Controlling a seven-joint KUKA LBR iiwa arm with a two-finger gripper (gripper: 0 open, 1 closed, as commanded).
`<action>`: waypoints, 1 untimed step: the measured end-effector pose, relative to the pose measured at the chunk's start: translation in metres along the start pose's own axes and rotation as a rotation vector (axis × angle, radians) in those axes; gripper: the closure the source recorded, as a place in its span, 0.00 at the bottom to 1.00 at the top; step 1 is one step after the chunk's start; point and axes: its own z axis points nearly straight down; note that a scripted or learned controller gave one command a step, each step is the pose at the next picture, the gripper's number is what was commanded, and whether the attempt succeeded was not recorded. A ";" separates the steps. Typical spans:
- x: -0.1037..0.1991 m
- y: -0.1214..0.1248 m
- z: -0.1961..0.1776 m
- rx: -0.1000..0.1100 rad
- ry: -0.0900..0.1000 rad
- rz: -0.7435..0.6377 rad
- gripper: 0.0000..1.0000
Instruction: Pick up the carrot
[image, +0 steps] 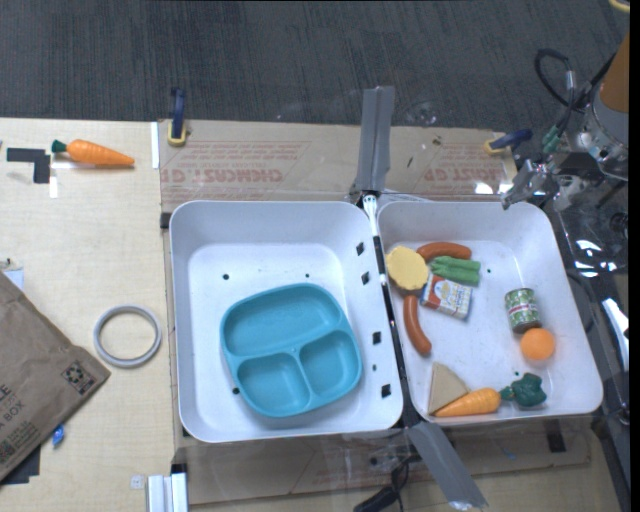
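An orange carrot lies near the front wall of the right bin, its tip pointing left, touching a tan wedge and close to a green broccoli. A second carrot with a green top lies outside the bins, on the bench at the far left. My gripper hangs over the right bin's back right corner, far from both carrots, with nothing seen in it.
The right bin also holds two sausages, a yellow disc, a green pepper, a small carton, a can and an orange. A blue divided plate sits in the left bin. A tape ring lies on the bench.
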 end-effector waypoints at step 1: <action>-0.008 -0.090 0.066 0.001 0.001 0.253 0.00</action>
